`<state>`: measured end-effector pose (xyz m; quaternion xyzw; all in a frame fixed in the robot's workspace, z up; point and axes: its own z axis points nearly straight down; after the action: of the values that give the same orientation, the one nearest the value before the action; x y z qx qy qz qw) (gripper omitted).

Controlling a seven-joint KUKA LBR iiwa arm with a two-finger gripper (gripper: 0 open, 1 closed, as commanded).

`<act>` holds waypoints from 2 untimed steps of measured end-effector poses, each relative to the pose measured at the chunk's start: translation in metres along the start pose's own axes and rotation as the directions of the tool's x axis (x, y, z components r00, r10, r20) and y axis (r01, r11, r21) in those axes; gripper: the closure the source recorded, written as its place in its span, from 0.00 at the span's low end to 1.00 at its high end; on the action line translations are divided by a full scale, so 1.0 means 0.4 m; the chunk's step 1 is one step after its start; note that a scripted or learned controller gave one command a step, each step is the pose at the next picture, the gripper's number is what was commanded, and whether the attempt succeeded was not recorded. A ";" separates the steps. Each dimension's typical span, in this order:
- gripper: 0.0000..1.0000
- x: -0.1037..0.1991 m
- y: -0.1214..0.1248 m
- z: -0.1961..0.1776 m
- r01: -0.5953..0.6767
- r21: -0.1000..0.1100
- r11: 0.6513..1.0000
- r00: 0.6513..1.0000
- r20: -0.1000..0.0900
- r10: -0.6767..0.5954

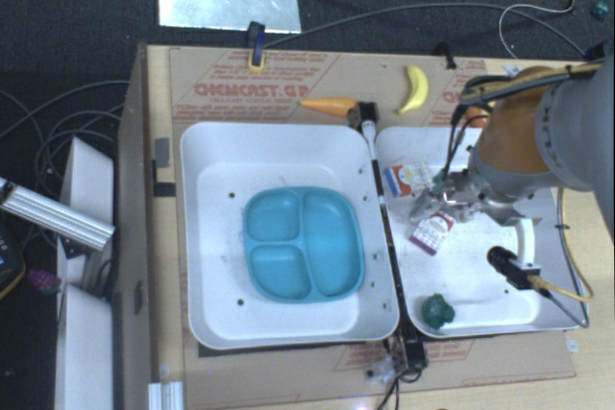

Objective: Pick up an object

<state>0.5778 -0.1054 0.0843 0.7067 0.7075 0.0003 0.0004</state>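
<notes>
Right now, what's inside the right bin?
Along the right bin's left wall: a red-and-white packet and a second packet, with the gripper between them. A green lump sits at the near wall. The arm covers the right side; anything beneath is hidden.

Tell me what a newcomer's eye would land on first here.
The bright blue divided plate in the middle of the left bin stands out most. Next comes the grey arm with its orange band, reaching from the right over the right bin, its gripper low beside a small red-and-white packet. A yellow banana and an orange carrot lie on the cardboard behind the bins.
</notes>
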 end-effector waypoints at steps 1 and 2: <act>0.00 0.020 0.229 -0.002 0.004 -0.003 1.000 1.000 0.000 -0.004; 0.00 0.040 0.160 -0.001 0.000 -0.001 1.000 1.000 0.000 0.000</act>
<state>0.6417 -0.0895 0.0847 0.7067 0.7076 0.0006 0.0008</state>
